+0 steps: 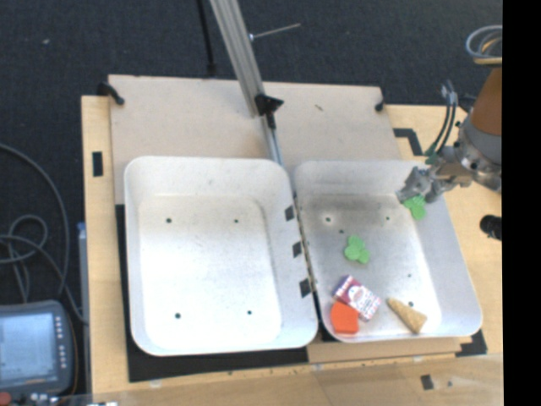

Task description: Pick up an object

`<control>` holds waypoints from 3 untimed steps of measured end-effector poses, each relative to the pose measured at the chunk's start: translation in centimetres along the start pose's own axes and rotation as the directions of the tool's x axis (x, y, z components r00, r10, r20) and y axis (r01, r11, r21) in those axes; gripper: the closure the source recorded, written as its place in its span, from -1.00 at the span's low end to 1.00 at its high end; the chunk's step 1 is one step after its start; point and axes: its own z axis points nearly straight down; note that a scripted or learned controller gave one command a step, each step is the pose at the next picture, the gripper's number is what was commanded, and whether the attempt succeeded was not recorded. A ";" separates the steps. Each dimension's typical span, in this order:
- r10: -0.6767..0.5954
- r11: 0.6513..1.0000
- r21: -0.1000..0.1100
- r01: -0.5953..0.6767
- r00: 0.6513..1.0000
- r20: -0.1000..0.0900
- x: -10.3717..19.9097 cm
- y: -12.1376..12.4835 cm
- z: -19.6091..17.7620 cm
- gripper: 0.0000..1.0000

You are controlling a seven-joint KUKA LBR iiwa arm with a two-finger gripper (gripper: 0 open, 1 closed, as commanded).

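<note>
My gripper [418,194] hangs over the far right part of the right bin [448,252], and a small green piece [415,207] is pinched at its fingertips, above the bin floor. On that floor lie a green clover-shaped piece [357,249] near the middle, a pink and white packet [357,298], an orange block [344,318] in the near left corner, and a tan wedge [408,315] by the near rim.
The left bin [211,252] stands beside the right one, with a narrow seam between them. A slanted metal pole [241,49] rises behind the bins. Cables and a small screen [30,345] lie off the bench to the left.
</note>
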 end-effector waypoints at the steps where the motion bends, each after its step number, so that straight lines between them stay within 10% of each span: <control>1: 0.000 1.000 0.007 0.000 1.000 -0.004 5.1 -0.4 0.5 1.00; 3: -0.002 1.000 0.007 0.002 1.000 -0.005 14.4 -1.8 -0.5 1.00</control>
